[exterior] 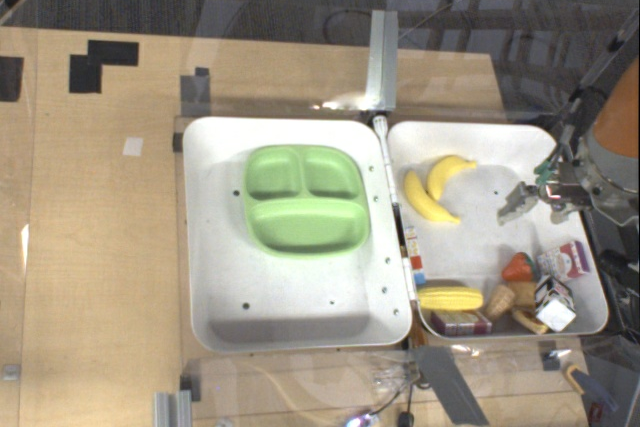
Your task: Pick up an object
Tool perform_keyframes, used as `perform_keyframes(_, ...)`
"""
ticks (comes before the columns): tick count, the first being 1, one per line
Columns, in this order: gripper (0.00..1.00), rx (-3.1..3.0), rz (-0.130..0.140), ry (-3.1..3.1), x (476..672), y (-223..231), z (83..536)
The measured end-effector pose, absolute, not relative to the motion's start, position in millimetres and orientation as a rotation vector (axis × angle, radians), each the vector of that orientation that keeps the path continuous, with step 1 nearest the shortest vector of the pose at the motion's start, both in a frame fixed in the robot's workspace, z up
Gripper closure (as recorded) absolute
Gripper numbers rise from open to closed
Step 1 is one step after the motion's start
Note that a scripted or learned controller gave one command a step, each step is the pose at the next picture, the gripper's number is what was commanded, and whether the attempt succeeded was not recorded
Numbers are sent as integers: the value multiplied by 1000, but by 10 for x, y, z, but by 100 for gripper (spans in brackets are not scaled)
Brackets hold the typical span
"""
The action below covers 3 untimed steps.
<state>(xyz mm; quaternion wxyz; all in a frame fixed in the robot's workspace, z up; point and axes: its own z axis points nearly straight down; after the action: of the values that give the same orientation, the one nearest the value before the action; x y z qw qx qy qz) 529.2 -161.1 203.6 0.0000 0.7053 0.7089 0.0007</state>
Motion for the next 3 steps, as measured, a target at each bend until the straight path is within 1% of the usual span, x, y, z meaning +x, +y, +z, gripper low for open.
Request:
perform_keyframes(1, 0, 2202, 3, 2241, 6232, -1097, 1132)
perform_keyframes(2, 0, 2098, 15, 2319, 5963, -957, 907)
perform_keyframes(3, 0, 1948, 2, 2467, 6549, -998, 883)
